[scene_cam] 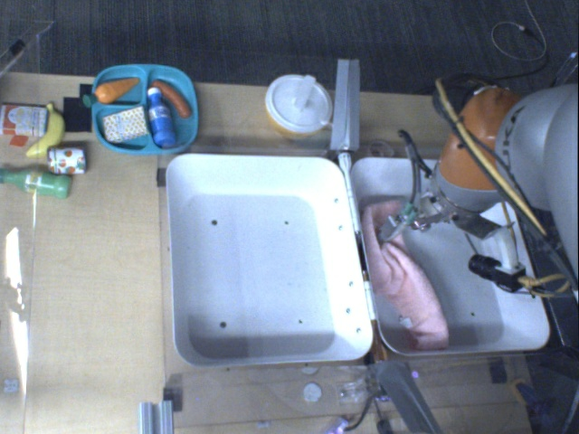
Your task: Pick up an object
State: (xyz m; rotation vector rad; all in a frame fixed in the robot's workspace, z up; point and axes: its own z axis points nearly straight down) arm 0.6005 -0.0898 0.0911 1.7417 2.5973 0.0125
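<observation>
A pink cloth point(409, 283) lies crumpled along the left side of the right bin point(507, 324), running from near the bin's back to its front wall. My gripper point(399, 225) reaches in from the right and is down at the upper end of the cloth, touching or nearly touching its top fold. The grey arm with its orange band point(479, 143) hangs over the bin's back right corner. The gripper body hides part of the cloth's upper edge.
The left bin point(181, 242) sits beside the right one. Behind the bins stand a white lidded cup point(299, 104) and a metal post point(345, 107). A blue tray point(185, 125) of toy food, a banana point(47, 132), a can point(67, 160) and a green bottle point(36, 183) lie far left.
</observation>
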